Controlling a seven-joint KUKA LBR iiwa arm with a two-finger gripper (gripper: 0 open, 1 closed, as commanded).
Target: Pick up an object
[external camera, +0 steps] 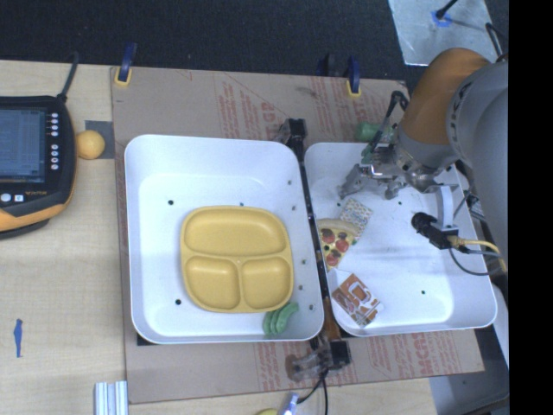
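— Over the right bin's (pixel 467 314) far edge hangs the gripper (pixel 370 176), low above the far left part of the floor. Why there?

— Most likely because the loose things in that bin lie along its left wall. A small patterned packet (pixel 355 212) sits just nearer than the gripper, a pizza-slice toy (pixel 334 239) lies beside the left wall about midway, and a brown-and-white card (pixel 356 299) lies toward the near left corner, half up the sloped rim.

— Is it holding any of them?

— I judge not; all three lie on the bin floor apart from it. Whether it is spread or closed I cannot tell, since the metal parts blur together from this angle.

— And the left bin (pixel 147 232)?

— It carries a yellow divided tray (pixel 235 258) in the middle, flat and upright, and a green toy (pixel 280 319) by the near right corner, touching the tray's edge or just beside it. The arm (pixel 449 102) reaches in from the right, so the right bin is the nearer pick.

— Which thing is the likely target?

— The patterned packet, being closest to the gripper. It looks thin and flat, so a pinch could slide off it, and the nearby wall leaves little room on that side.

— How far along is the task?

— Early, I think: an approach, with nothing lifted yet.
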